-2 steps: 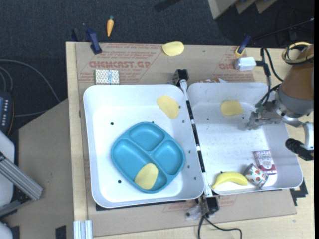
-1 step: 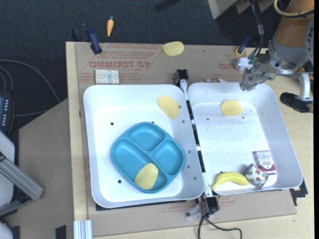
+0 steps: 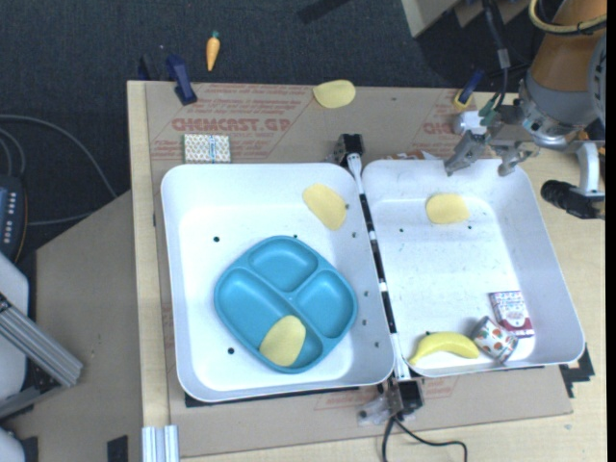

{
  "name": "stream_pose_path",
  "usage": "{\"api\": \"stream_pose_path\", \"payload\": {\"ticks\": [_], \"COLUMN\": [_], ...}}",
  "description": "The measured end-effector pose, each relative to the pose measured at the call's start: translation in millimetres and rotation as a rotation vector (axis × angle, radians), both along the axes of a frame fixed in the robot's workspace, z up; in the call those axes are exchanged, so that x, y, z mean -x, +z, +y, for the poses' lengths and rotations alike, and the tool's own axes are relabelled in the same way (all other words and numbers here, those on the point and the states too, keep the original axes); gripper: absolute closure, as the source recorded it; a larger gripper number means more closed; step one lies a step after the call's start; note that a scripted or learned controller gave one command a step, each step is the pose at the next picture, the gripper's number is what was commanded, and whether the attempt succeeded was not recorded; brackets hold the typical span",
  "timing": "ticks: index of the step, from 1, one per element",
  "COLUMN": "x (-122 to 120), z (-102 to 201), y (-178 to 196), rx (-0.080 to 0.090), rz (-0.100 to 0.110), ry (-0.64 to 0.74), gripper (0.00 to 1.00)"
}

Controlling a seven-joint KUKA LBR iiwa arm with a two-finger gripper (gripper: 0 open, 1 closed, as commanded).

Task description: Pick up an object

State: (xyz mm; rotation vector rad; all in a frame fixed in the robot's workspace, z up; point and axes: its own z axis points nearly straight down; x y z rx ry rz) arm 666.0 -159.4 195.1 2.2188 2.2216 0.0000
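The gripper (image 3: 486, 157) is hanging over the far rim of the right bin (image 3: 539, 258), fingers spread apart and holding nothing. A yellow oval piece (image 3: 447, 209) is lying on the bin floor just below and slightly left of them. It is looking light, smooth, possibly slippery; gripping across its narrow width seems advisable

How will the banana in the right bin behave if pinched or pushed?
The banana is curved and smooth, so it may pivot or slip in a pinch. It looks like a light toy. Lying near the bin's front wall beside a small packet, a push would likely jam it.
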Motion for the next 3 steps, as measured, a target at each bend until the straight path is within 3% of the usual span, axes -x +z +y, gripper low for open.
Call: {"api": "stream_pose_path", "payload": {"ticks": [1,2,3], "x": [0.1,-1.8,-1.7], "z": [0.6,0.4,0.6], "y": [-111.5,-98.8,-99.0], "rx": [-0.001,0.001,0.001], "rz": [0.003,-0.003,-0.002], "ry": [0.0,0.001,0.001], "gripper": [0.0,1.0,0.0]}}
